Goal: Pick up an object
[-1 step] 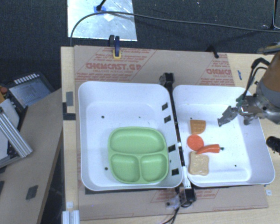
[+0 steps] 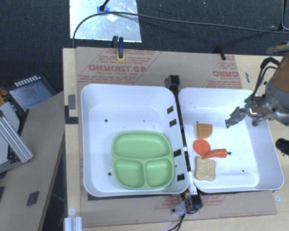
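Several toy food pieces lie along the left side of the right bin [image 2: 260,177]: an orange cracker-like square [image 2: 204,130], a red-orange round slice [image 2: 201,146], an orange carrot-like stick [image 2: 215,153] and a tan bread slice [image 2: 205,169]. My gripper [image 2: 234,118] hangs over the upper middle of that bin, up and to the right of the pieces, reaching in from the right. Its dark fingers point left and down, and nothing shows between them.
The left bin [image 2: 96,105] holds a green three-compartment plate [image 2: 142,159]. A black divider clip strip [image 2: 179,129] runs between the bins. A yellow clamp [image 2: 120,52] sits at the cardboard's far edge. Cables cross the dark floor behind.
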You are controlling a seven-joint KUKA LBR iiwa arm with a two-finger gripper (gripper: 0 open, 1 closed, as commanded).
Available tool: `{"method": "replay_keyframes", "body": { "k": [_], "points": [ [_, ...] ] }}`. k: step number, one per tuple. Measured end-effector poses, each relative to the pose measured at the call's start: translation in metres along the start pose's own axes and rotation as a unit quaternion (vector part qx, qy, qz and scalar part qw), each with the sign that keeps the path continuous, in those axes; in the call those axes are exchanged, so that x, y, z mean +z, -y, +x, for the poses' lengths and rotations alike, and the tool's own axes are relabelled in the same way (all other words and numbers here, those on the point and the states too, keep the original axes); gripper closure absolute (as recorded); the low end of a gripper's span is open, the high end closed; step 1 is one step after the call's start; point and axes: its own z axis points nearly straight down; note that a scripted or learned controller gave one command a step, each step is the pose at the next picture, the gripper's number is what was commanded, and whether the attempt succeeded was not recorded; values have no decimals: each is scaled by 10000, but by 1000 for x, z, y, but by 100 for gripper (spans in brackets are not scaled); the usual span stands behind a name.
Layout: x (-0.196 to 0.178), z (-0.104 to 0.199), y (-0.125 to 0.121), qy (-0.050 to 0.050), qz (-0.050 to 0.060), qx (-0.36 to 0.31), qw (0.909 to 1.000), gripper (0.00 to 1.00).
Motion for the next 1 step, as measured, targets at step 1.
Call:
{"method": "replay_keyframes", "body": {
  "k": [1],
  "points": [
    [57,-7,5,-5,15,12,10000,0]
  ]
}}
